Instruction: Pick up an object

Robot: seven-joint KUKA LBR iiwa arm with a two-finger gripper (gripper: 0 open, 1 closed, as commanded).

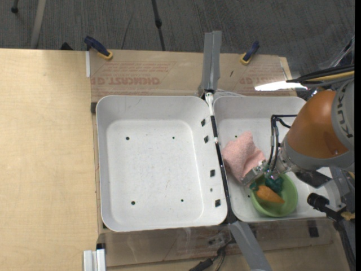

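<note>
A green bowl is seen in the near right corner of the right bin, with an orange object lying in it. The gripper is lowered right at the bowl's left rim; whether its pincer is apart or together cannot be told. A pink cloth is crumpled just beside it. The left bin is set alongside.

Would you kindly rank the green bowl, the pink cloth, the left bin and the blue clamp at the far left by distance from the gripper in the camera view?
1. Green bowl, directly under the gripper.
2. Pink cloth, just to its left, in the right bin.
3. Left bin, beyond the divider.
4. Blue clamp, at the far left on the board's top edge.
</note>
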